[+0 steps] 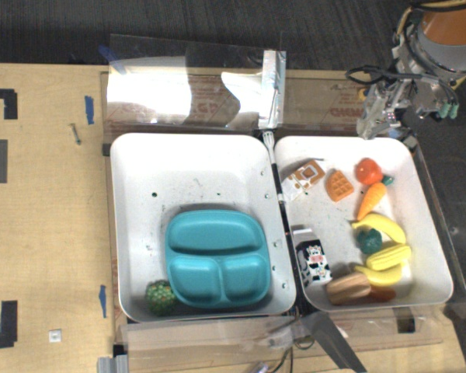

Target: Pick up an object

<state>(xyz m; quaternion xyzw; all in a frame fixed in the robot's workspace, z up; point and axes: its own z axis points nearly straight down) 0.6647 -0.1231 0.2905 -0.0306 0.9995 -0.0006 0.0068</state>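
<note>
My gripper hangs over the far rim of the right bin, near its back right corner, with nothing visibly in it. In that bin lie an orange waffle, a red tomato, a carrot, a banana, a dark teal piece, a yellow piece, a brown loaf, a black-and-white cow-print carton and a brown-and-white packet. The tomato is the nearest thing to the gripper, a little below it in the view.
The left bin holds a teal divided plate and a green knobbly ball at its front left corner. A clear plastic divider stands behind the bins. Cables trail near the wrist.
</note>
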